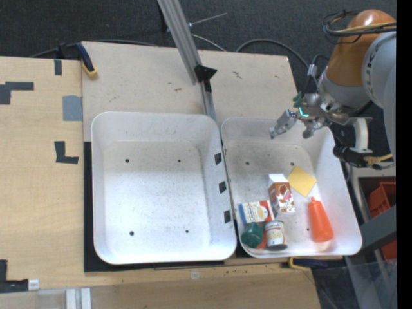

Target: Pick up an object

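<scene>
The right bin (257,140) holds a cluster of objects at its near end: a yellow flat block (302,181), a small red-and-white carton (281,196), an orange bottle (319,220), a small flat packet (255,210), a dark green rounded object (253,235) and a small can (275,234). My gripper (294,127) hangs over the far right part of this bin, above and well behind the objects. Its two fingers stand apart with nothing between them.
The left bin (158,185) sits beside the right one, with black clips along the shared edge. A slanted metal pole (183,37) rises behind the bins. Cables lie on the bench at the back. The grey arm with its orange band (357,44) comes in from the right.
</scene>
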